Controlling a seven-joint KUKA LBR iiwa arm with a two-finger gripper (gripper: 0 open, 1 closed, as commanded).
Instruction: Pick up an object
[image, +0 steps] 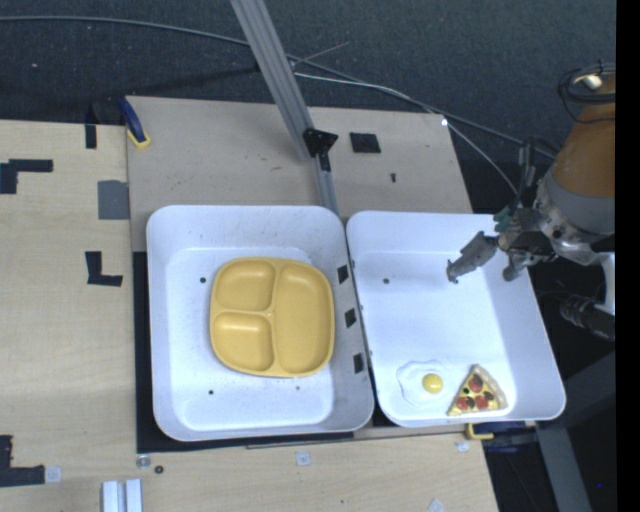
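In the right bin (400, 235), near its front edge, a fried egg (425, 382) lies beside a pizza slice (477, 392) with red toppings. A yellow divided plate (272, 316) lies flat in the left bin (170, 300). My gripper (485, 268) hovers over the back right part of the right bin, well behind the egg and the pizza slice. Its fingers (465, 262) are spread open with nothing between them.
A slanted metal pole (285, 85) rises behind the bins and ends near the gap between them. Cables (470, 140) run over the bench at the back right. Black tape marks (100, 268) dot the wooden bench to the left.
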